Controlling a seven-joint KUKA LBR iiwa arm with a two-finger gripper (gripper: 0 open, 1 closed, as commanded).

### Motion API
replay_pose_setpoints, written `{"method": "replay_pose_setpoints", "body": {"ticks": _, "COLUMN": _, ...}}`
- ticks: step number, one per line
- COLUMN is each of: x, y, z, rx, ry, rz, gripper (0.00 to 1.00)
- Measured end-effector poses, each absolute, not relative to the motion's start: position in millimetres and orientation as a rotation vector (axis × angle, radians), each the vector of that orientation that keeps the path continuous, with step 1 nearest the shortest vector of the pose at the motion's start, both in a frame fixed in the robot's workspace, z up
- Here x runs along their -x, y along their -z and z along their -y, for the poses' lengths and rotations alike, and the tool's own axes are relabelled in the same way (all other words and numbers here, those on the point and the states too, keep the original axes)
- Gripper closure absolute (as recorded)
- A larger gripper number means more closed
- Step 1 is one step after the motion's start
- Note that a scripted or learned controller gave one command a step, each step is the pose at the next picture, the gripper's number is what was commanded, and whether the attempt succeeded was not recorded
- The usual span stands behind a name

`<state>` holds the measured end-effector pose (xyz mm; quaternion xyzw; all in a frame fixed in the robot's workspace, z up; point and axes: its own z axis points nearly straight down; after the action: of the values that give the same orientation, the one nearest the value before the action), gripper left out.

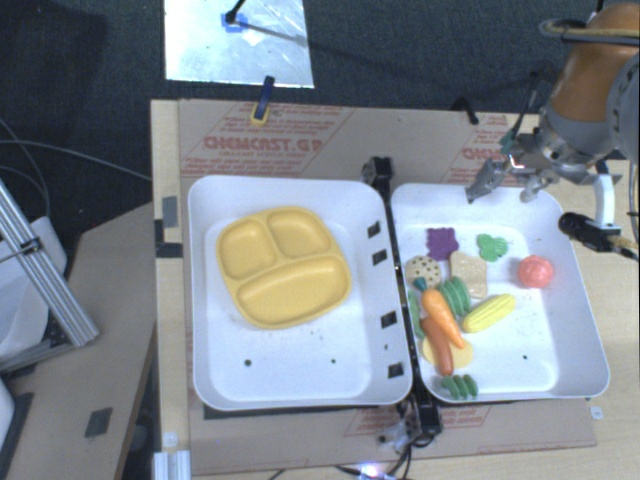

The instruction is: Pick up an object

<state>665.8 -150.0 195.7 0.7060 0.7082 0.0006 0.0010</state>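
My gripper [508, 183] hangs open over the far edge of the right bin [575, 353], with nothing between its fingers. In that bin lie several toy foods: a purple piece [441, 241], a green piece [492, 246], a red tomato [536, 271], a spotted cookie [423, 269], a beige slice [468, 271], an orange carrot [442, 319], a yellow corn cob [489, 313] and a green pod [460, 387]. The closest items, the purple and green pieces, lie nearer the camera than the gripper.
The left bin [215, 368] holds a yellow divided plate [284, 265]. A black hinge strip [392, 288] runs between the bins. A silver sheet [237, 26] lies beyond the bench, and a metal frame [35, 268] stands at the left.
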Motion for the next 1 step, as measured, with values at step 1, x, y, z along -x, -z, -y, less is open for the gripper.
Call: {"method": "replay_pose_setpoints", "body": {"ticks": 1, "x": -669.5, "y": -189.6, "z": 78.7, "rx": -2.21, "ry": -0.005, "rz": -2.234, "gripper": 0.0}}
